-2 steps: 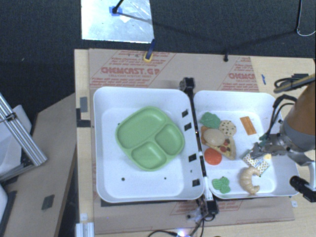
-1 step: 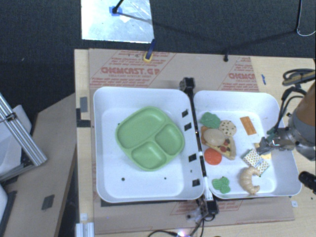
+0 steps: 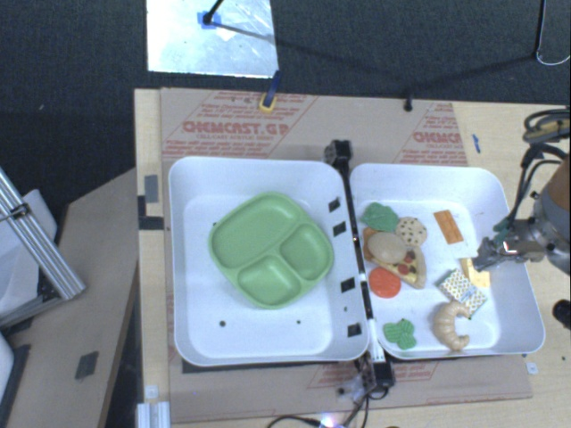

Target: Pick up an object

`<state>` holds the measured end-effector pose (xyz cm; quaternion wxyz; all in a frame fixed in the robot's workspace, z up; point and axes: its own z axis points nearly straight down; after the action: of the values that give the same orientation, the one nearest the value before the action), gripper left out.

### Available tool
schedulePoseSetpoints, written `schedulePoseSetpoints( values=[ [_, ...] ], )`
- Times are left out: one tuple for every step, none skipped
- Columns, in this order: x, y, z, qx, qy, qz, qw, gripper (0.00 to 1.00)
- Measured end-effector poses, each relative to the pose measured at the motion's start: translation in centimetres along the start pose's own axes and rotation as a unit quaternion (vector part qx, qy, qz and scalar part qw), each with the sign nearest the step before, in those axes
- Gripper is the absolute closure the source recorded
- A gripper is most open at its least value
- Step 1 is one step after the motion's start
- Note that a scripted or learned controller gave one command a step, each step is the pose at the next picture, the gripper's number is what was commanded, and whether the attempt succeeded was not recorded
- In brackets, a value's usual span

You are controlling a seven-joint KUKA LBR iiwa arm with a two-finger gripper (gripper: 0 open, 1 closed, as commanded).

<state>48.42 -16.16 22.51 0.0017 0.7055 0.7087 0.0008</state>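
The right bin [image 3: 486, 190] holds several toy foods: a green leaf [image 3: 381, 215], a cookie [image 3: 410, 231], an orange bar [image 3: 448, 226], a pizza slice [image 3: 403, 263] with a beige bun on it, a red disc [image 3: 385, 282], a checkered packet [image 3: 462, 290], a croissant [image 3: 450, 325] and a green broccoli piece [image 3: 401, 333]. My gripper [image 3: 492, 255] hangs over the bin's right side, just above a yellow piece [image 3: 475, 275]. Nothing shows between its fingers.
The left bin [image 3: 192, 328] carries a green divided plate [image 3: 270, 250]. Black clips run along the divider between the bins [image 3: 352, 257]. Cables hang at the right edge near the arm [image 3: 544, 127]. A shiny sheet [image 3: 212, 25] lies on the floor behind the bench.
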Motion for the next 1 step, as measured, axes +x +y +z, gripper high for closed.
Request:
schedulePoseSetpoints(
  values=[
    [3.27,4.42,-0.81,-0.001,0.000,-0.002,1.0000,1.00]
  ],
)
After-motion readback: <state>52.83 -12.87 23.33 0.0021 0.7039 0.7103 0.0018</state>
